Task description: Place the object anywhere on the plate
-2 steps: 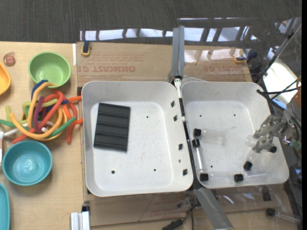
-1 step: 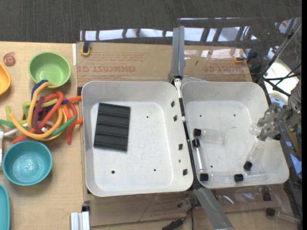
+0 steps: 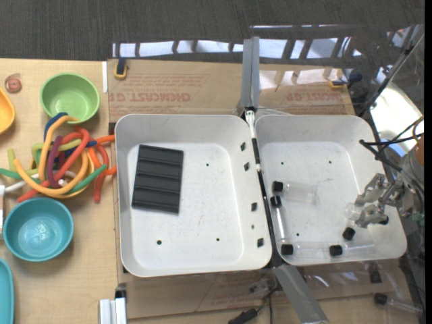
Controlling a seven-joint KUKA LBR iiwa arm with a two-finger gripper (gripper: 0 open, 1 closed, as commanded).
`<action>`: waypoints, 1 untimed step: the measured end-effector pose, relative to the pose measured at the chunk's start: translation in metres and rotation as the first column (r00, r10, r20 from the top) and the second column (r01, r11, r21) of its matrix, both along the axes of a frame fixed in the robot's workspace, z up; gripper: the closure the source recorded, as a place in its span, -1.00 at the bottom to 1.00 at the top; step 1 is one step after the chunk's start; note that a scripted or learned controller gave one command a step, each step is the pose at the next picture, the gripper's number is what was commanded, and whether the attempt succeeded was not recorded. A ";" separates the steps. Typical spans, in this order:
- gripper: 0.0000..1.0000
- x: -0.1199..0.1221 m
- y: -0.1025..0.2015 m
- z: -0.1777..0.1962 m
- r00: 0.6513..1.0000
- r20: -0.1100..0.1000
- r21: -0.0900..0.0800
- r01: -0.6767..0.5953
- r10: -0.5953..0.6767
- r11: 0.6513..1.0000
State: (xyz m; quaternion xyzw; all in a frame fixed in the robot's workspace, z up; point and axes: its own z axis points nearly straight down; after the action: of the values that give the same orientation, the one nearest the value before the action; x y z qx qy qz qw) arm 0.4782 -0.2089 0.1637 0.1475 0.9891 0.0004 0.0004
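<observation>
A black ridged rectangular plate (image 3: pixel 157 179) lies flat in the left part of the left bin (image 3: pixel 196 262). Several clear plastic tubes with black caps lie in the right bin (image 3: pixel 324 130): one short tube (image 3: pixel 295 193) near its left wall, a long one (image 3: pixel 277 223) along that wall, and another (image 3: pixel 317 251) along the front wall. A black-capped end (image 3: pixel 349 233) sits near the front right. My gripper (image 3: pixel 371 211) is low over the right bin's right side, just above and right of that cap. Nothing is visibly held.
On the wooden bench to the left stand a green bowl (image 3: pixel 69 97), a teal bowl (image 3: pixel 38 229) and a tangle of coloured cords (image 3: pixel 64 160). Cables and a metal frame (image 3: pixel 395 147) crowd the right bin's far right edge.
</observation>
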 end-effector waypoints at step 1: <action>1.00 0.038 -0.012 0.016 0.997 0.003 -0.002 -0.078 0.078 0.997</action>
State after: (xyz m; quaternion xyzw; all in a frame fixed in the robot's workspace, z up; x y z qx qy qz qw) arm 0.5163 -0.2212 0.1800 0.1089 0.9941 0.0000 0.0021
